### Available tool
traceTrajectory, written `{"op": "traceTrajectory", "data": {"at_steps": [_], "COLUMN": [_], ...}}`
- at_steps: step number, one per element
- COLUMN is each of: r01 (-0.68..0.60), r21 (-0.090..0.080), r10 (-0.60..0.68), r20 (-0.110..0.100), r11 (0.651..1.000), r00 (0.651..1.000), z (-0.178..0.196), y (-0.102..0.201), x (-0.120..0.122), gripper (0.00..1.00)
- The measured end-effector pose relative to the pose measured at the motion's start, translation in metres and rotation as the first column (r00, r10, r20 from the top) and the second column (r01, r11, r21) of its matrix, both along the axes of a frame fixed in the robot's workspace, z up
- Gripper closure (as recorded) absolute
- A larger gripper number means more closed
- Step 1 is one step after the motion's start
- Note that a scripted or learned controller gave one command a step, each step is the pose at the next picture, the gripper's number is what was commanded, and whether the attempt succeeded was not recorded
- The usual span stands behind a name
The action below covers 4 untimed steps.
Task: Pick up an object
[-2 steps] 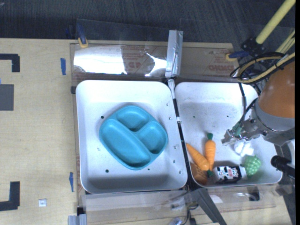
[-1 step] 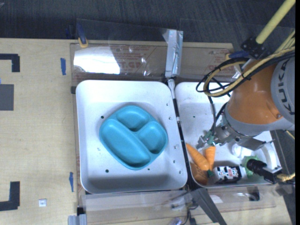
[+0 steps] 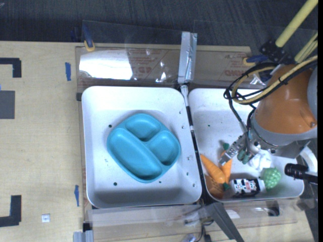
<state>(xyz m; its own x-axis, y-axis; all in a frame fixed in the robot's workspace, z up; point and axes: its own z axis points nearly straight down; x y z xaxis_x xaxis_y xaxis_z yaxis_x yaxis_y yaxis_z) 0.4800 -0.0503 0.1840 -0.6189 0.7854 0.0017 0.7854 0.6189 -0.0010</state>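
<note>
Several items crowd the right bin (image 3: 212,110): orange carrot (image 3: 216,171), dark bottle (image 3: 246,186), green ball (image 3: 271,177). Gripper (image 3: 233,151) just above the carrot; grasp state indeterminate. Risk: crowding deflects fingers, pick slips.

A blue divided tray (image 3: 144,146) lies in the left bin (image 3: 96,105); the pincer (image 3: 233,153) hovers above an orange carrot (image 3: 216,170) in the right bin (image 3: 209,102)
</note>
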Motion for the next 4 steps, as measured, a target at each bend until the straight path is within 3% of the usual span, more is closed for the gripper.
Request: {"op": "traceTrajectory", "data": {"at_steps": [1,2,3,4], "r01": [0.292,0.381,0.186,-0.109], "r21": [-0.001,-0.001,-0.001,0.000], "r10": [-0.292,-0.381,-0.186,0.109], "r20": [0.007,0.001,-0.001,0.001], "r11": [0.956,0.925,0.983,0.994], "r00": [0.956,0.925,0.983,0.994], "z": [0.086,0.077,0.013,-0.038], "y": [0.001,0.039,-0.028,-0.061], "x": [0.071,0.076,0.038,0.000], "gripper": [1.00,1.00,1.00,1.00]}}
